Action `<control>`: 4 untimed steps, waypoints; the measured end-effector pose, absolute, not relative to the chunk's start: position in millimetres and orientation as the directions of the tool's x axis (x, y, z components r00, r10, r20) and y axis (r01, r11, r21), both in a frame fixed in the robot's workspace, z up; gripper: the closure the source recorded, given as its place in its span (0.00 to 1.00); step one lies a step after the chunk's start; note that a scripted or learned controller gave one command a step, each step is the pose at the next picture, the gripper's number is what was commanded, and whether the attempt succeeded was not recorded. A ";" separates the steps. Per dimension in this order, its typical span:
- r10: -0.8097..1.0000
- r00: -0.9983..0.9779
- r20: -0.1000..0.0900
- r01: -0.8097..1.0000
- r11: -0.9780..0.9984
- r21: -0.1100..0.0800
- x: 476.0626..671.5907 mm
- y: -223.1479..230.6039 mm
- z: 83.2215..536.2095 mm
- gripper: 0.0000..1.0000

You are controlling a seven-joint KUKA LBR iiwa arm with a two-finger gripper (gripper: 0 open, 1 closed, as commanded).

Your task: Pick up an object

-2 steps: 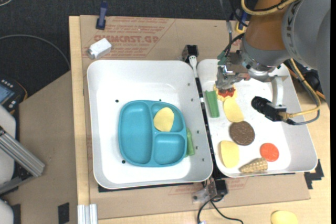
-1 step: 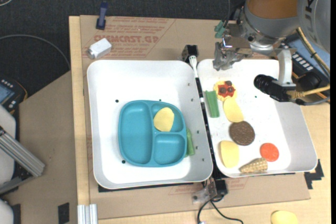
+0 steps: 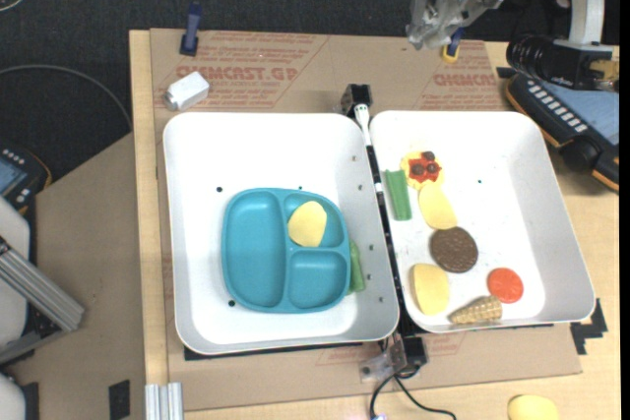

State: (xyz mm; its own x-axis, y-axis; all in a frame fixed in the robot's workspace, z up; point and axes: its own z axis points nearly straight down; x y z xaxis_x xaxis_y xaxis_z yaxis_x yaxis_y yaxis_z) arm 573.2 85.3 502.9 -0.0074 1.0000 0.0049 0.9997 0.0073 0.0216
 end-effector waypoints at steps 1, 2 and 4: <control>1.000 0.001 -0.001 1.000 -0.001 -0.012 535.6 89.2 394.7 1.00; 1.000 0.003 -0.001 1.000 -0.003 -0.010 486.1 68.0 329.3 1.00; 1.000 -0.002 0.002 1.000 0.002 0.018 479.8 34.3 542.8 1.00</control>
State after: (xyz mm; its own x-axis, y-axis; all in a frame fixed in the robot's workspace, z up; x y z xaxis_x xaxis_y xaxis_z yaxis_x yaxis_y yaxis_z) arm 479.8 34.3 542.8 -0.0020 1.0000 0.0022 0.9998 0.0020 0.0177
